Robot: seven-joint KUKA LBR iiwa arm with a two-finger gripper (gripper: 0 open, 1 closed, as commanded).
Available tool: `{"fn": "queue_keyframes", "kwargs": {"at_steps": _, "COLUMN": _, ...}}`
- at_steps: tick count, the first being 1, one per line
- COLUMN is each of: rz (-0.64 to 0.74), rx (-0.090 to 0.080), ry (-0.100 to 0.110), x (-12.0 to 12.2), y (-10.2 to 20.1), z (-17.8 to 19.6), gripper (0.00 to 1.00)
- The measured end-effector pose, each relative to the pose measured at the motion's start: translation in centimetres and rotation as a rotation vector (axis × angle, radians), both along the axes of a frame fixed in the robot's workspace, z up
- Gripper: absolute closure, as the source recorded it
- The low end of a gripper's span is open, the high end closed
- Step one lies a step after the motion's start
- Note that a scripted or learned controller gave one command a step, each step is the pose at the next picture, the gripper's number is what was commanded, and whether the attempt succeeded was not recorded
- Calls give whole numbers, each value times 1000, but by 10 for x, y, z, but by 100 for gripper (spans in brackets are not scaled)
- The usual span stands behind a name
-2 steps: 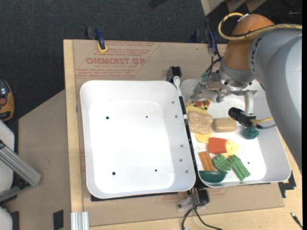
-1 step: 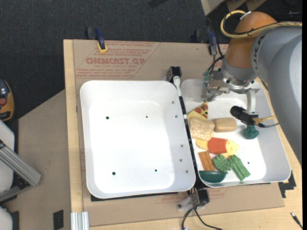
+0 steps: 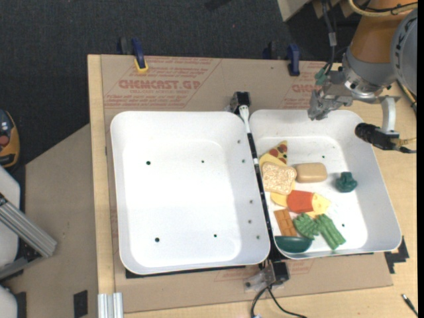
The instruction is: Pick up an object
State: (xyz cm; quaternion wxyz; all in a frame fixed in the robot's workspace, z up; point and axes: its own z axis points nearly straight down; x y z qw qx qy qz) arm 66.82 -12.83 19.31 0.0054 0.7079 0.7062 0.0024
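My gripper [image 3: 319, 108] hangs over the far edge of the right bin [image 3: 371, 177], well above the objects. Nothing is visible between its fingers. Toy foods lie in the near part of that bin: a slice of bread [image 3: 278, 177], a tan bun [image 3: 311, 172], a red piece [image 3: 300, 201], a yellow piece [image 3: 320, 204], green vegetables [image 3: 320, 228], a brown cracker [image 3: 285, 222], a teal bowl-shaped piece [image 3: 293, 244], a dark green lump [image 3: 345, 182] and a pizza-like slice [image 3: 275, 154].
The left bin [image 3: 179, 191] sits beside the right one, with a black clip [image 3: 240, 101] where their far corners meet. Both rest on a cardboard-covered board held by blue clamps [image 3: 139, 55] at the back. A black cable fitting [image 3: 374, 135] juts over the right bin's far right rim.
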Motion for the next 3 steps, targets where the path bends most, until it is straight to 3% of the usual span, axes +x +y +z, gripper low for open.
{"fn": "queue_keyframes", "kwargs": {"at_steps": 1, "rz": 6, "rx": 5, "ry": 11, "x": -10, "y": 48, "z": 16, "gripper": 100}}
{"fn": "queue_keyframes", "kwargs": {"at_steps": 2, "rz": 6, "rx": 3, "ry": -7, "x": 0, "y": 68, "z": 151, "gripper": 100}}
{"fn": "queue_keyframes", "kwargs": {"at_steps": 3, "rz": 4, "rx": 5, "ry": 17, "x": -2, "y": 89, "z": 73, "gripper": 100}}
